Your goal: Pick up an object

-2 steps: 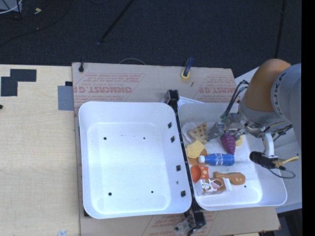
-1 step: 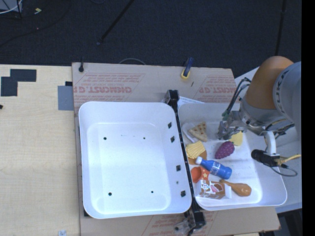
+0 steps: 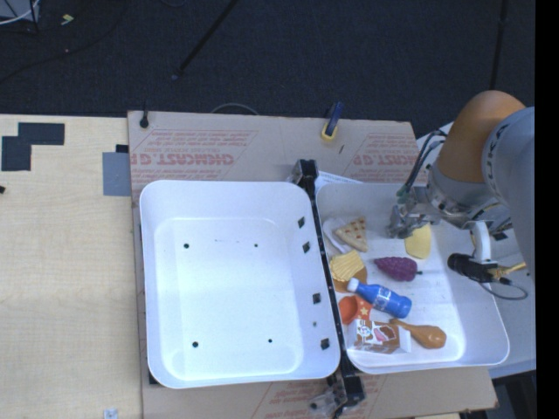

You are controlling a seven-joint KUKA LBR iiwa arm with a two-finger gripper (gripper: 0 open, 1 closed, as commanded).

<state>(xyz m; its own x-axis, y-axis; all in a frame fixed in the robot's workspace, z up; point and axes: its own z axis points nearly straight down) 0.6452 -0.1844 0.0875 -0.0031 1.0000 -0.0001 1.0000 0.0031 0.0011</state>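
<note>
My gripper (image 3: 401, 226) hangs low over the upper middle of the right bin (image 3: 489, 339), reaching in from the right. A pale yellow piece (image 3: 419, 243) lies just right of and below its tip; whether they touch I cannot tell. A purple grape bunch (image 3: 396, 268) sits a little below the gripper. To its left a tan pizza-like wedge (image 3: 354, 232) rests on a white dish. Lower down are a blue bottle (image 3: 383, 298) with a white cap, a yellow ridged piece (image 3: 346, 265), an orange piece (image 3: 348, 308), a brown-and-white packet (image 3: 376, 335) and an orange-brown spoon-shaped thing (image 3: 424, 333).
The left bin (image 3: 150, 234) stands beside the right one, and they share a dark divider (image 3: 319, 269) with clips. Both sit on a cardboard sheet (image 3: 210, 151). A blue-and-yellow clamp (image 3: 332, 122) grips the cardboard's back edge. The grey arm (image 3: 489, 160) fills the right side.
</note>
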